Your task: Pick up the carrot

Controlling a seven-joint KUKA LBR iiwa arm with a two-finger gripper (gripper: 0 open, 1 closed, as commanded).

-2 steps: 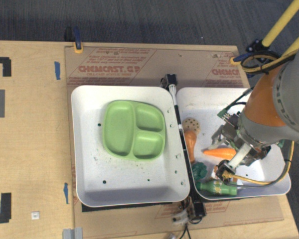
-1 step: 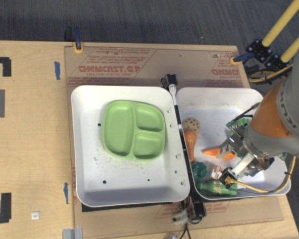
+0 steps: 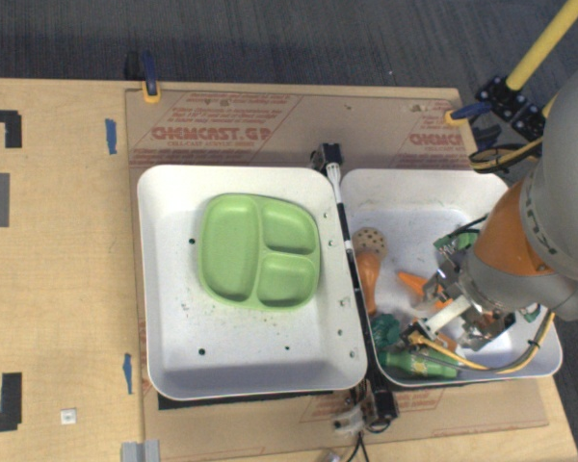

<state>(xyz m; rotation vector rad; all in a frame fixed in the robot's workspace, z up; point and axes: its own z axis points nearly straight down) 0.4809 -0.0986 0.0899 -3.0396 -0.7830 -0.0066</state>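
The carrot (image 3: 368, 273) lies in the right bin (image 3: 405, 192) against its left wall, long axis running 12 to 6 o'clock, free of any grasp. At its 12 o'clock rests a tan perforated piece (image 3: 370, 241); at 6 o'clock, green items (image 3: 409, 354) crowd the near corner. A small orange piece (image 3: 410, 282) sits at the carrot's 3 o'clock. The gripper (image 3: 441, 318) hangs low at 4 o'clock from the carrot, apparently positioned for a reach; its opening cannot be judged. The left bin (image 3: 164, 258) holds a green tray (image 3: 260, 248).
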